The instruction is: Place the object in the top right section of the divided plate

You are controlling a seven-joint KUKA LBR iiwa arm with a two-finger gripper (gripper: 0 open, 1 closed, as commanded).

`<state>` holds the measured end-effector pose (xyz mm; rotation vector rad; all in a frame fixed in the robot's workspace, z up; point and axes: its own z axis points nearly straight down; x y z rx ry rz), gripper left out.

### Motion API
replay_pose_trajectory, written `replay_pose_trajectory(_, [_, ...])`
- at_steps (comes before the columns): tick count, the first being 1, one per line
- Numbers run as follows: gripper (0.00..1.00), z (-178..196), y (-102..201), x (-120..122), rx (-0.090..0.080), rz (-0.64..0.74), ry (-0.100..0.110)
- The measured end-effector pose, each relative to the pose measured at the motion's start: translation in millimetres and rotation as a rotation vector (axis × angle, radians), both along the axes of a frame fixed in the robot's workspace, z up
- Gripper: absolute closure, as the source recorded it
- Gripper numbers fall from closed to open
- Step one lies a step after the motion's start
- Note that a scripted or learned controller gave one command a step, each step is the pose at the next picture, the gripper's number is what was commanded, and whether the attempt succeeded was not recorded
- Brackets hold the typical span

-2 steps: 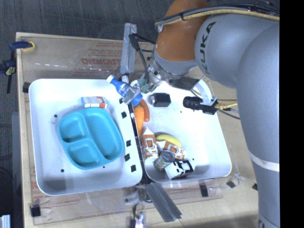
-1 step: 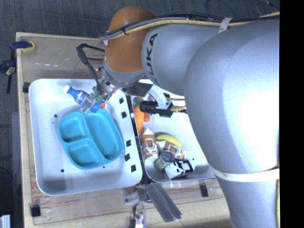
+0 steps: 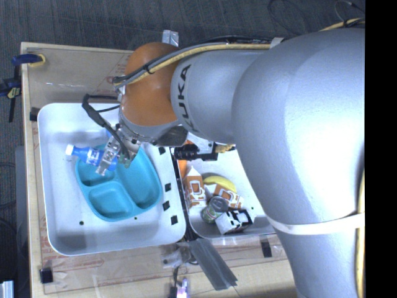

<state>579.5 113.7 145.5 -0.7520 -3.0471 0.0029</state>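
Bottle (image 3: pixel 89 154), clear with a blue cap and a blue-and-white label, lies across the upper left rim of the blue divided plate (image 3: pixel 124 191) in the left bin (image 3: pixel 53 185), its cap end poking out past the plate's edge. My gripper (image 3: pixel 118 156) sits right at the bottle's inner end, and I cannot tell how it is set, or whether it has the bottle at all.

My worry is placement: the bottle looks half on the rim, half off. If I let go here, I judge it could roll off into the bin, or slide into the wrong section, since a round bottle on a sloped rim will not stay put. My wrist also hides much of the plate's top part, so I cannot check which section is beneath.

Writing: "UKA" shows on my arm (image 3: pixel 180 98), part of KUKA. The bottle's label is too small to read. The right bin (image 3: pixel 205 231) holds a banana (image 3: pixel 220 182), a can (image 3: pixel 214 210) and printed cartons (image 3: pixel 193 190); their print is unreadable.
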Motion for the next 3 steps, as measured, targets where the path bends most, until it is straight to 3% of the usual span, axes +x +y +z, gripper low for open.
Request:
replay_pose_trajectory(1, [1.00,-34,-13,-59,0.008,0.190,-0.064])
replay_pose_trajectory(2, [1.00,-21,49,17,-0.004,0.191,-0.009])
replay_pose_trajectory(3, [1.00,-31,58,8,-0.023,0.261,-0.032])
